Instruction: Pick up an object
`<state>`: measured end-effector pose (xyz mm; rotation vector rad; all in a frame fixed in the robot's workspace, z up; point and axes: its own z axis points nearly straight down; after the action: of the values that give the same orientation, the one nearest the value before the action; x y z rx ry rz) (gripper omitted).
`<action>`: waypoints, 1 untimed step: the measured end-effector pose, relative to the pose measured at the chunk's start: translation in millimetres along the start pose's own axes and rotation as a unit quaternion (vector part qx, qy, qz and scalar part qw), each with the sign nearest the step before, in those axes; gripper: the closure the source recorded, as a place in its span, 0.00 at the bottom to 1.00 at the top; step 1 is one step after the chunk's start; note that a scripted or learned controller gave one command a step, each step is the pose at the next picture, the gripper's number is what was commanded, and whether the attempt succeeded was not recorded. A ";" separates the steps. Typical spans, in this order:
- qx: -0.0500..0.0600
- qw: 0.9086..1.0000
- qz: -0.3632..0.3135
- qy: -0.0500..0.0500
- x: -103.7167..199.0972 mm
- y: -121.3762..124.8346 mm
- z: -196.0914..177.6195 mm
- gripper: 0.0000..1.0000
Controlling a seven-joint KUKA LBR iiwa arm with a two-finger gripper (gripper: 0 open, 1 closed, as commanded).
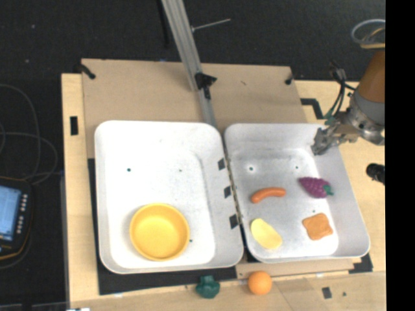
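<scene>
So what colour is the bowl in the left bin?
Yellow. The bowl sits near the front of the left bin, seen from the camera view above.

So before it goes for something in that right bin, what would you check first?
1. Gripper over the right bin: ok, at its far right corner.
2. Gripper carrying nothing: cannot tell.
3. Nearest target, purple grapes, lying apart from its neighbours: ok.
4. Sausage, yellow piece and orange piece not overlapping: ok.
5. Every object inside a bin: not ok, an orange ball and a green toy lie on the bench.
</scene>
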<state>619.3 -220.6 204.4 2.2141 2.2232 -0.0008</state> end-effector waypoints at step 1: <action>-0.001 1.000 -0.002 0.002 52.4 8.4 -17.6 1.00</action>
<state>627.5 -168.1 221.8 2.2113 2.2272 0.0052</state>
